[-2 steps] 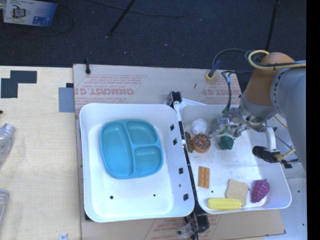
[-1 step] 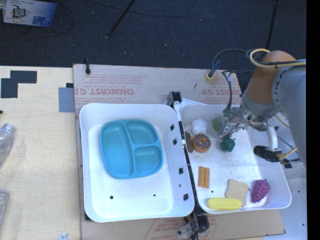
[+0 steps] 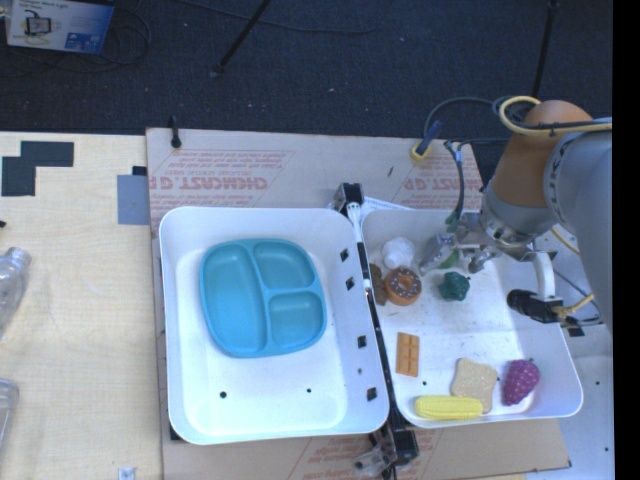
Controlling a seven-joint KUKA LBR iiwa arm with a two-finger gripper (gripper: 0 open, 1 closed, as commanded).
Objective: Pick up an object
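Both white bins (image 3: 190, 268) were seen to be smooth, glossy plastic. The blue tray (image 3: 262, 296) was moulded plastic; beneath lay matt brown cardboard (image 3: 250, 168)

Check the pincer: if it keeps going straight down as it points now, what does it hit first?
Probably the green toy, which sits just below the pincer in the right bin. Depth is unclear from this slanted view, so it could land on the bin floor beside it.

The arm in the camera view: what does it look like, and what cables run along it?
The arm is grey with an orange band above the wrist. Yellow and dark cables loop around it. The gripper is small, metallic and dark.
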